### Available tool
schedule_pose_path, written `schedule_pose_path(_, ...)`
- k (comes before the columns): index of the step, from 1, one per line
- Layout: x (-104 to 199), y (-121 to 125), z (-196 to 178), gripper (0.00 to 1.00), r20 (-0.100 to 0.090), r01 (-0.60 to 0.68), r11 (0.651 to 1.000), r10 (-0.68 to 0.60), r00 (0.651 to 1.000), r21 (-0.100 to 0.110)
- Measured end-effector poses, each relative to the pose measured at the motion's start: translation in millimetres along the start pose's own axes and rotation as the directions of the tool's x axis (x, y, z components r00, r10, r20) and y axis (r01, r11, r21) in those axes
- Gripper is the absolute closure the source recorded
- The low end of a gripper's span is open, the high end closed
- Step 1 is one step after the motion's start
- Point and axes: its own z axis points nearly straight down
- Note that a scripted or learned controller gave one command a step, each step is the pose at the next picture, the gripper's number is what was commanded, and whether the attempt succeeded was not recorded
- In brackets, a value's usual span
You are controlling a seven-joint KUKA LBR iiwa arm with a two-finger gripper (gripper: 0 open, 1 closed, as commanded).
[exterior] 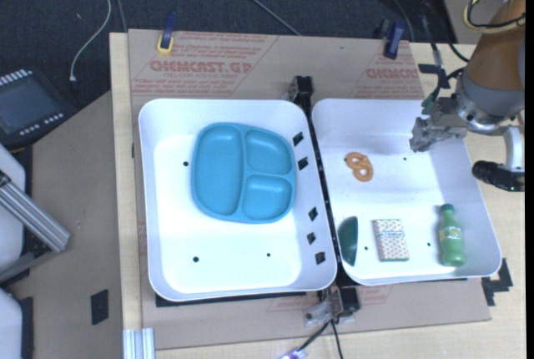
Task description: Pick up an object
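Camera view looks down on the surface point(125, 182) with its two white bins side by side; the left bin point(167, 249) carries a blue divided plate point(242, 172), lying flat in its upper middle; the right bin point(392, 119) holds four small things; a pretzel point(360, 166) lies near the bin's middle, a little toward its left wall; along the near edge sit a dark green object point(348, 239) against the left wall, a patterned square packet point(390, 239) just beside it, and a green bottle point(450, 235) with a lighter cap end, lying close to the right wall; the arm point(496, 57) comes in from the right, grey with an orange band above the wrist; the gripper point(424, 134) hangs over the upper right part of the right bin, well apart from the pretzel and from the row of things along the near edge; the fingers point down and leftward toward the bin floor, and nothing is seen between them; how far they are parted cannot be told from this angle; a black clip stands at the joint between the two bins.
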Motion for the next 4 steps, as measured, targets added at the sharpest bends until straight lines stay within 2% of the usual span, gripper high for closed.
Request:
schedule_pose_path(1, 7, 4, -63, 1.0, 0.001, 0.0, 1.0, 0.0, 1.0, -0.002)
schedule_pose_path(2, 7, 5, -83, 1.0, -0.001, 0.0, 1.0, 0.0, 1.0, 0.002)
schedule_pose_path(3, 59, -3, -91, 1.0, -0.004, 0.003, 1.0, -0.003, 1.0, 0.008)
schedule_pose_path(4, 120, 0, -82, 1.0, -0.004, 0.005, 1.0, -0.004, 1.0, 0.008)
